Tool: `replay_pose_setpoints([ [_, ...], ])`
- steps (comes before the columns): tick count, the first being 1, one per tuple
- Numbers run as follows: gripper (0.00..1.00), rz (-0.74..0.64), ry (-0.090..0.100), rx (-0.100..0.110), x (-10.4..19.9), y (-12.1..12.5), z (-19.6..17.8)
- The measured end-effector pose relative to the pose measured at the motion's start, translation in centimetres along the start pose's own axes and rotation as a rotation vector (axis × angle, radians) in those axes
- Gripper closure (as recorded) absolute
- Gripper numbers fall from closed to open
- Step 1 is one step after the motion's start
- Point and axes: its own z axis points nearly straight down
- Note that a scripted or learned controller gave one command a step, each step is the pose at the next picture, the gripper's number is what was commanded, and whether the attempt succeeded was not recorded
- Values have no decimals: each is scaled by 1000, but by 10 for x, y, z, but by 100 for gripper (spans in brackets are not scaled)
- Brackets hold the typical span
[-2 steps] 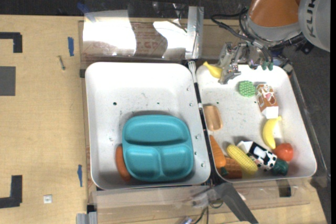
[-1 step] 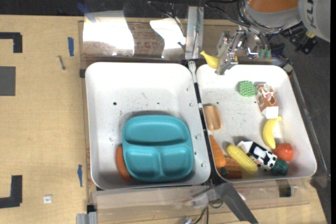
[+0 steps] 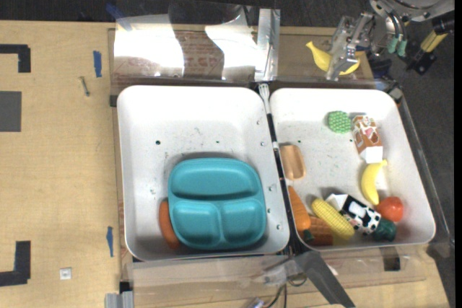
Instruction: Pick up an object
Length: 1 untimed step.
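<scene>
Starting in the left bin (image 3: pixel 137 119), a teal divided tray (image 3: pixel 216 202) sits toward the near edge, with something orange (image 3: pixel 167 221) peeking out beneath its left side. Over in the right bin (image 3: pixel 310 119), toy food crowds the near right corner: a corn cob (image 3: pixel 332 218), a tomato (image 3: pixel 390 208), a banana (image 3: pixel 371 182), plus a green round piece (image 3: pixel 338 121) near the far edge. Now up past the right bin's far edge, the tool (image 3: pixel 339 67) hangs with a yellow banana-like piece (image 3: pixel 322 58) pinched between its fingers, clear of the bin. Judging from here, the lift wants a steady, slow rise; that curved toy could easily slip or swing out.
</scene>
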Motion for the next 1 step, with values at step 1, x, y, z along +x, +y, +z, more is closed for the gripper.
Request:
replay_pose_setpoints([
  [1, 100, 5, 12, 2, 1, -11, 15],
])
